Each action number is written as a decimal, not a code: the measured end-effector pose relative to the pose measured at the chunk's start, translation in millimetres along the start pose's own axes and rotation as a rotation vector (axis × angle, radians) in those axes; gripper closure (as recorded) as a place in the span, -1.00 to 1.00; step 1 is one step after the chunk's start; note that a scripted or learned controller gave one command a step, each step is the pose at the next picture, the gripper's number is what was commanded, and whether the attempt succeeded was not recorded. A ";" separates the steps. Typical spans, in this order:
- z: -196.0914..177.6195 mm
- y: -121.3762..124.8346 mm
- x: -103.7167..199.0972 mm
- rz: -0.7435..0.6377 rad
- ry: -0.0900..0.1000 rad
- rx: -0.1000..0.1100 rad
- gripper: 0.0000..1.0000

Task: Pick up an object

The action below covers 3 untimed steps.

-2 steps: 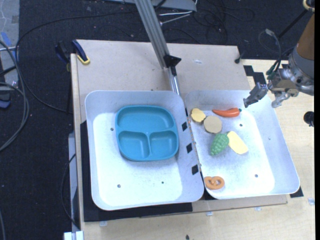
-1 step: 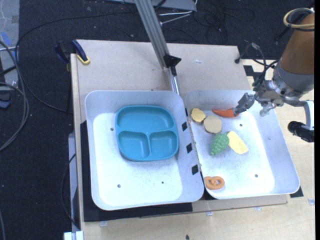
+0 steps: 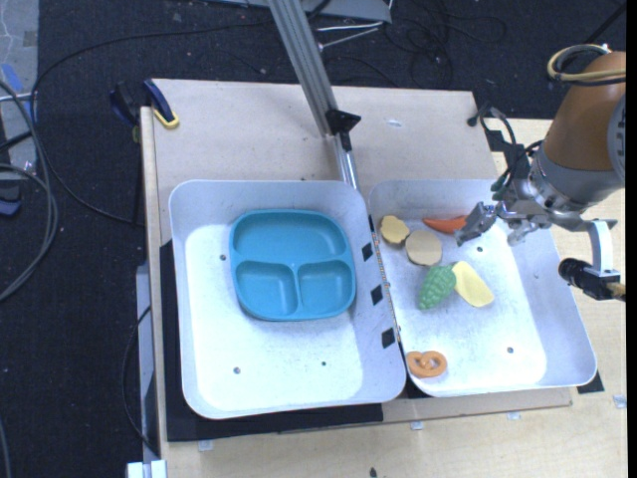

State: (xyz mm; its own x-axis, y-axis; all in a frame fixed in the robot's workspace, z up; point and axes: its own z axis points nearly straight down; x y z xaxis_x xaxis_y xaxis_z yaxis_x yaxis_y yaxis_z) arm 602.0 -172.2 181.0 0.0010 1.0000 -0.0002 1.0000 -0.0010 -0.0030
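I am in the approach step: my jaws hang over the right bin's far edge, just beside the orange carrot-like piece. I cannot tell whether they are parted or closed, and nothing shows between them. Next, I judge, I must line up over one piece and descend onto it.

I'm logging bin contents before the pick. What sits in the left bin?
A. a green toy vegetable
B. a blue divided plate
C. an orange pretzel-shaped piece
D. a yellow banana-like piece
B: the blue divided plate lies alone in the left bin, while the small food toys all lie in the right bin.
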 end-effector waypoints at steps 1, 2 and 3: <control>47.9 8.3 4.2 -0.004 0.000 -0.001 -1.00; 34.7 9.2 3.9 -0.004 -0.001 -0.006 1.00; -8.2 10.5 3.7 -0.003 -0.002 -0.009 1.00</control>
State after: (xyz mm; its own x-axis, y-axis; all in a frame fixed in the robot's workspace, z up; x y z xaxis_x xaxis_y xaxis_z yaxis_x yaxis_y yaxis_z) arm 612.5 -168.5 189.1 -0.0017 1.0000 -0.0018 1.0000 0.0017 0.0057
